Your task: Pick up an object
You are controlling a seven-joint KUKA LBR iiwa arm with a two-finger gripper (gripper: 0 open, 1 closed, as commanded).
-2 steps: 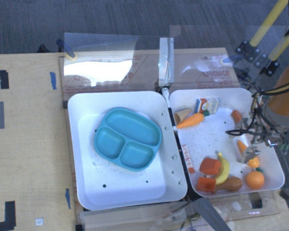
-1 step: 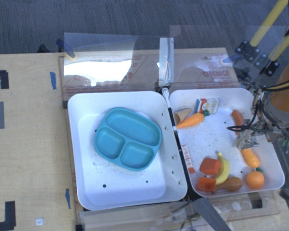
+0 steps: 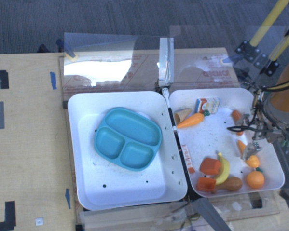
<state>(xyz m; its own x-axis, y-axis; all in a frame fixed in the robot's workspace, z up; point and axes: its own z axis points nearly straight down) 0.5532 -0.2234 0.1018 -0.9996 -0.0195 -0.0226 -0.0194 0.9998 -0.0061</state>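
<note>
A robotics lab is indicated: two white bins (image 3: 83,140) are fixed on a taped wooden bench (image 3: 25,143), with clear shielding (image 3: 107,56) at upper centre.

I see my hand (image 3: 252,141), silver and black, over the white right bin (image 3: 218,130). Just below it sit a small orange ball (image 3: 254,179) and a tiny orange piece (image 3: 252,162). Further to its left lie a yellow banana (image 3: 223,168), a red block (image 3: 210,166) and a brown potato (image 3: 230,184). Up and to the left is an orange carrot (image 3: 190,120). Far left, the other white bin (image 3: 90,188) has a blue tray (image 3: 128,138). The desk (image 3: 30,142) is pale tan.
</note>
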